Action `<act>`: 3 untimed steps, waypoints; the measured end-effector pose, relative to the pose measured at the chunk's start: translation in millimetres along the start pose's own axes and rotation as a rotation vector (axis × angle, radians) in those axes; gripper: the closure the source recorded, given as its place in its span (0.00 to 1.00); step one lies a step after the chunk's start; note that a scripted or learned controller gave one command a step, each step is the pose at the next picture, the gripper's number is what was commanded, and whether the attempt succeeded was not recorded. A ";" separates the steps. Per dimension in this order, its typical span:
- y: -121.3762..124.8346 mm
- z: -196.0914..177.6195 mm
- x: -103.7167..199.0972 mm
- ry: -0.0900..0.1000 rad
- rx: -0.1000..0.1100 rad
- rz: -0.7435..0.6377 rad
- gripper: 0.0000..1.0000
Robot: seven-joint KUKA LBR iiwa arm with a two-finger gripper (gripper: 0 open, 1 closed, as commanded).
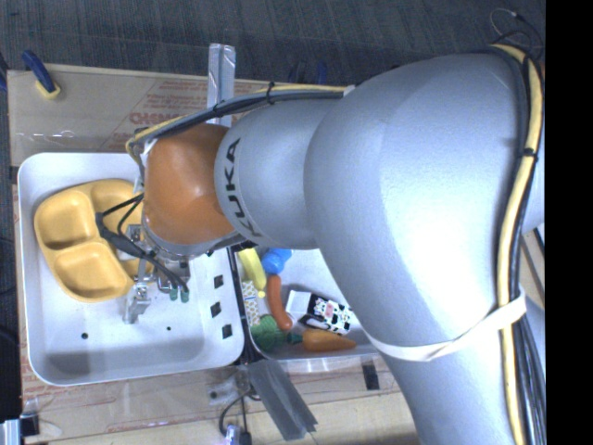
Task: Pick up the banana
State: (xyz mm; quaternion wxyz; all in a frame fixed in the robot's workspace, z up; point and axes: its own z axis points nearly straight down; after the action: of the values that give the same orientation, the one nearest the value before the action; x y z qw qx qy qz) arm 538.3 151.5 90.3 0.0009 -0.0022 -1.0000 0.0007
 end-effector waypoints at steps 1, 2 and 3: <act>-32.1 4.9 -89.6 0.053 0.010 -0.429 0.00; -46.3 1.1 -88.0 0.074 0.028 -0.423 1.00; -148.3 -96.5 -111.0 0.008 -0.004 -0.732 1.00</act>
State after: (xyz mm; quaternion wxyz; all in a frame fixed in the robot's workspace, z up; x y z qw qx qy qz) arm 648.9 2.8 186.8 0.0052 0.3561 -0.9344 -0.0016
